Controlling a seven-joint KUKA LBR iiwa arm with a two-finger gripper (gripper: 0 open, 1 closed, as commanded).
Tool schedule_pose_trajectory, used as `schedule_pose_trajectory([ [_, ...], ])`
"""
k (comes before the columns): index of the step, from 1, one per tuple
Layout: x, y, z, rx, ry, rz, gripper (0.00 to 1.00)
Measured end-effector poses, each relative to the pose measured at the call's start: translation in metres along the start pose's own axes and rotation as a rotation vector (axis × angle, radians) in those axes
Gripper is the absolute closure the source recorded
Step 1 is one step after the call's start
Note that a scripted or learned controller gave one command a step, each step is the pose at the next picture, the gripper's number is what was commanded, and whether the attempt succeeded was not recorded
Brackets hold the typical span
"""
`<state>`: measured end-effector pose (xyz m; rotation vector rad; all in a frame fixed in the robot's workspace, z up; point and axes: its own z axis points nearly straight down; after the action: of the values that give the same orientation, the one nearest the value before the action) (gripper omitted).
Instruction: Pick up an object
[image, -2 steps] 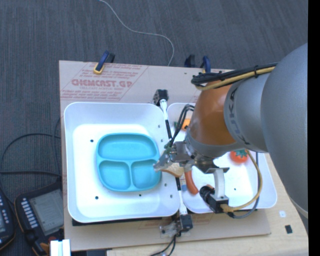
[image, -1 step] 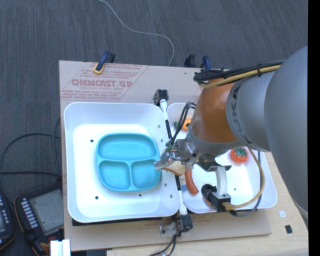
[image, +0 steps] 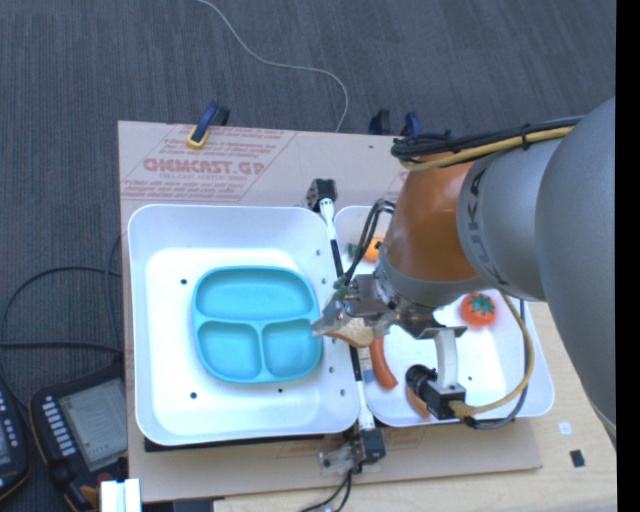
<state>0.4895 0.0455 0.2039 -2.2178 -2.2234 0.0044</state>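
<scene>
**Gripper at the seam between the bins, a tan piece at its tip**

Camera view: The arm (image: 520, 220) reaches in from the right and bends low over the right bin (image: 535, 395). That puts the gripper (image: 340, 322) at the wall the two bins share, on its near half. Its tip points left, towards the blue plate (image: 250, 320), which lies flat in the middle of the left bin (image: 140, 300).

A small tan piece (image: 356, 335) sits right at the tip, touching it or just below it, above the seam. This looks like the object being picked. The wrist's bulk and shadow cover the contact, so I cannot tell whether the gripper is clenched on the piece, released, or only beside it.

The low, slanted reach suggests an attempt on something close to the bin wall, where a straight-down approach would hit the rim.

Other candidates lie in the right bin:
- A red-orange stick (image: 384, 368) lies just near of the tan piece.
- A tomato (image: 479, 310) sits further right, beside the arm.
- A small orange thing (image: 371, 248) shows at the far-left corner, half hidden by the wrist.

The bins rest on a brown counter (image: 200, 170), with a clamp (image: 207, 122) at its far edge that probably pins it in place.

My judgement is that the pick is unconfirmed. A lift clear of the wall would show whether the piece comes up with the gripper.
</scene>
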Motion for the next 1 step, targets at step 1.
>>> schedule_pose_trajectory([
  [1, -0.0001, 0.0005, -0.0095, 0.000, 0.000, 0.000, 1.00],
])
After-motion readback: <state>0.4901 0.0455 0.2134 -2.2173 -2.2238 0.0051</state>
